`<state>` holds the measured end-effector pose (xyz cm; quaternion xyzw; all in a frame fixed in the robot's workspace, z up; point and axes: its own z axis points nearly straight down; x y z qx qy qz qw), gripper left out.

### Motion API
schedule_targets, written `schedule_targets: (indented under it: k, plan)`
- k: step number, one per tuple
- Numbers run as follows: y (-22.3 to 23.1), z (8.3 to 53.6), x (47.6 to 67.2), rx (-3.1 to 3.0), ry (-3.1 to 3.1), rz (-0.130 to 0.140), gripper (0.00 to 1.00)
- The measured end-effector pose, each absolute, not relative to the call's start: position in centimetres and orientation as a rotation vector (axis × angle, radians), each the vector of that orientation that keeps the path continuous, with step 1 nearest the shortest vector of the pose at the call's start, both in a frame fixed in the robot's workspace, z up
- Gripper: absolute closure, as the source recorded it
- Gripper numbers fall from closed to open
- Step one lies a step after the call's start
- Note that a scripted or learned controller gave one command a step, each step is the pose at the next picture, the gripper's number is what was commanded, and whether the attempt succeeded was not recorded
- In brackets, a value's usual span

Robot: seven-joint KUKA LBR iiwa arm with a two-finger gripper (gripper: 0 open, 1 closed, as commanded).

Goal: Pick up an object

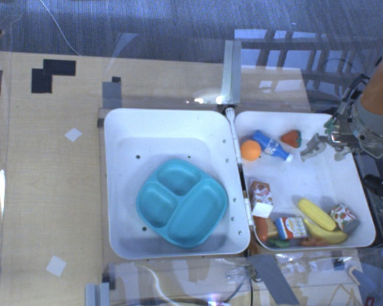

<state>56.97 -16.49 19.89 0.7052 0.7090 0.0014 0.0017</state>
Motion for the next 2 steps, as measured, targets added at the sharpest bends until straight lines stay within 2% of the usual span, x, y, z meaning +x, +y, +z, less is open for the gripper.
schedule_targets:
  k: [1,2]
  plan:
    - [-8.6,9.0,54.7,2.051,2.364,0.015,0.0]
    - [-8.7,10.2,54.9,2.045,2.359,0.022,1.0]
